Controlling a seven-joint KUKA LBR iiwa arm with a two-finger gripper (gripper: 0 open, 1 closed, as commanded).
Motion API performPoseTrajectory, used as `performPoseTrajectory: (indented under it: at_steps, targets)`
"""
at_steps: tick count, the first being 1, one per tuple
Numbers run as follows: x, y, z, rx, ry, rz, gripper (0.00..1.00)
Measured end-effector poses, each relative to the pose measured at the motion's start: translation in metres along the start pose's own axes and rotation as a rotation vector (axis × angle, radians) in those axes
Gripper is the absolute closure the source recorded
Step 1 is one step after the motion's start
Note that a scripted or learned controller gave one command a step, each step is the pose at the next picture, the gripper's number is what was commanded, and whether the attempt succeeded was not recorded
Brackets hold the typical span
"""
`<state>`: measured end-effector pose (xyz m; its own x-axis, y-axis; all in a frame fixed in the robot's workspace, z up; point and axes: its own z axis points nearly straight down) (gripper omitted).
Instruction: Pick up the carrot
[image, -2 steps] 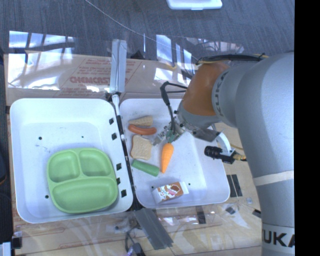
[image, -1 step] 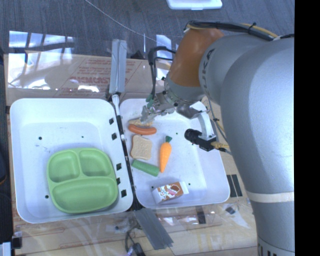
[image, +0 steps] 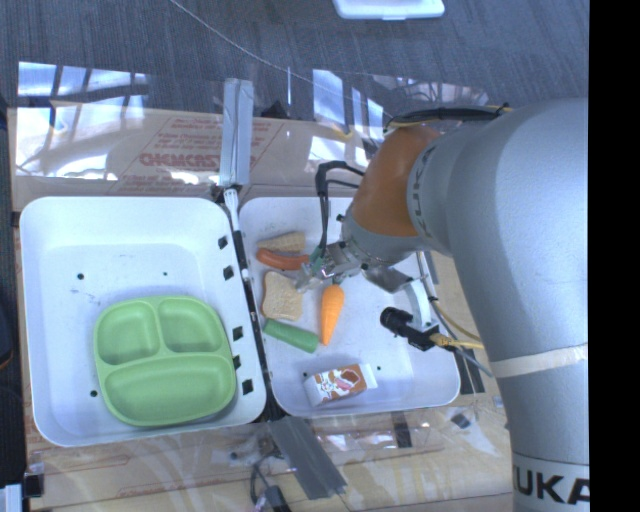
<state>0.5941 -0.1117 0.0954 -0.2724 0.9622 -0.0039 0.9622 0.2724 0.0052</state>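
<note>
From my seat I see the arm (image: 500, 220) reaching in from the right over the right bin (image: 440, 375). Its gripper (image: 328, 268) sits low in the middle of that bin, right at the top end of the carrot (image: 331, 311). The carrot hangs or lies nearly upright in the view, thick end up at the gripper and tip pointing down. It looks pinched at that thick end, but the spot is small and cluttered, so I cannot tell how far the gripper is closed.

Left of the carrot lies a slice of bread (image: 282, 297), with a sausage (image: 282, 259) above it and a green stick (image: 291, 335) just below. A small snack packet (image: 340, 383) lies nearer the front wall. In the left bin (image: 60, 250) sits a green divided plate (image: 165, 358).
</note>
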Motion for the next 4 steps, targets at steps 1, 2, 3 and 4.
performPoseTrajectory:
  at_steps: [1, 2, 3, 4]
  targets:
    - [0.064, 0.058, -0.101, -0.001, 0.004, 0.137, 1.00]
    - [-0.025, 0.028, -0.092, 0.005, 0.004, -0.441, 1.00]
    - [-0.036, 0.034, 0.003, 0.002, 0.007, -1.341, 1.00]
    - [0.025, 0.076, -0.103, -0.005, -0.003, -1.196, 1.00]
